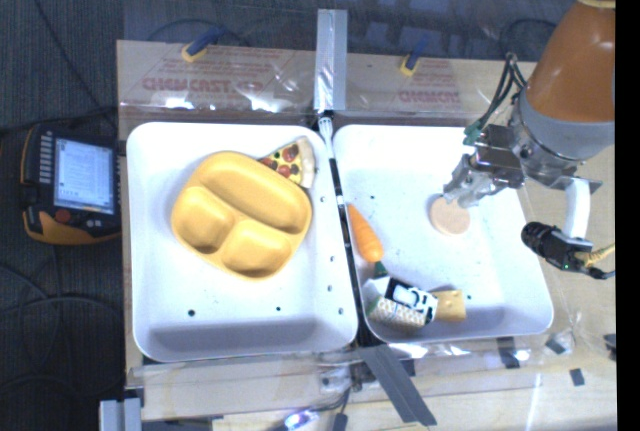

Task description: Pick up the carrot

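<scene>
Metal gripper (pixel 468 187) above pink disc (pixel 450 217)

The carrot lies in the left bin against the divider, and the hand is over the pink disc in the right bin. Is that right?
Not quite. The camera view shows the carrot in the right bin, against the divider, not in the left bin. The rest stands: the hand is over the pink disc in the right bin.

2 white bins (pixel 150 319), 1 carrot (pixel 365 237), 1 yellow divided tray (pixel 240 214), 1 pizza slice (pixel 287 159), 1 tan disc (pixel 450 217).
</scene>
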Robot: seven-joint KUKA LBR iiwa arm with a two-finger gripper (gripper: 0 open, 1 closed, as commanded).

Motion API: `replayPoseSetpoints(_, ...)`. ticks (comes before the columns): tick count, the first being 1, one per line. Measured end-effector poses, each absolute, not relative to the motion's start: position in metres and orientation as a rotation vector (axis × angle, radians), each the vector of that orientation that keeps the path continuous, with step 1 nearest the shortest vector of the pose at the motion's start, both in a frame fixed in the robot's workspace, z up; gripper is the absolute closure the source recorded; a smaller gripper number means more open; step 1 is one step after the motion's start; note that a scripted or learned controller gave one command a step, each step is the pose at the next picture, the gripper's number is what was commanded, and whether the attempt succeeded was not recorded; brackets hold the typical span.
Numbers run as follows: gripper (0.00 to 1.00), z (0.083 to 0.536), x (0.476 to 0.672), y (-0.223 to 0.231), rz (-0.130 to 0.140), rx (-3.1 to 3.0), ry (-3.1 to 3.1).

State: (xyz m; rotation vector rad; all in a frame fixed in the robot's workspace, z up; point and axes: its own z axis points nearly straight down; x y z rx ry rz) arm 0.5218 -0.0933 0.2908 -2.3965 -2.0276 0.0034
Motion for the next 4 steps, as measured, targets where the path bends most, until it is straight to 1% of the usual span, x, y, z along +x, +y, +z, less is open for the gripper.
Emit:
replayPoseSetpoints(1, 1.00, 0.310, 0.484, -0.027, 0.006, -2.561, -1.816)
replayPoseSetpoints(2, 1.00, 0.318, 0.484, -0.026, 0.012, -2.557, -1.818)
replayPoseSetpoints(3, 1.00, 0.313, 0.484, 0.016, 0.006, -2.792, -1.440)
replayPoseSetpoints(4, 1.00, 0.330, 0.490, -0.051, 0.008, -2.945, -1.097)
